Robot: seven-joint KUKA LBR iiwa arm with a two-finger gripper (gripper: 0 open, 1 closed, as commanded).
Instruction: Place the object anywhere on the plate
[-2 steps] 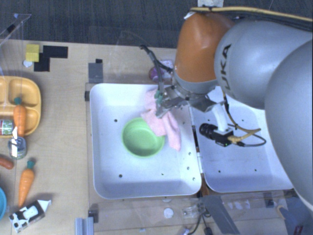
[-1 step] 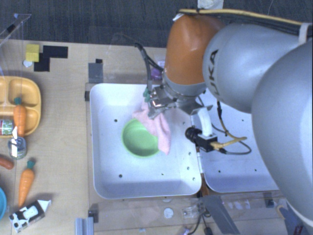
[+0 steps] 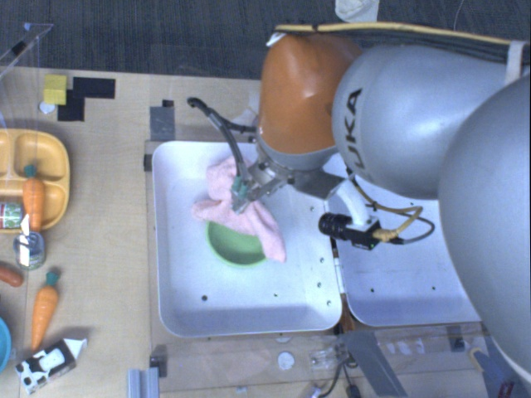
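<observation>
The gripper (image 3: pixel 241 191) sits over the middle of the left bin (image 3: pixel 178 288), its fingers pinched on a pink cloth (image 3: pixel 224 191). The cloth hangs bunched from the fingers and drapes down toward four o'clock, covering the upper right part of a green plate (image 3: pixel 232 245) lying on the bin floor. The plate shows at six o'clock from the gripper. At nine o'clock, outside the bin, a yellow tray (image 3: pixel 46 152) holds a toy carrot (image 3: pixel 32 201).

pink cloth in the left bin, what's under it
A green plate shows beneath the pink cloth; the cloth covers its upper rim. The gripper pinches the cloth.
</observation>
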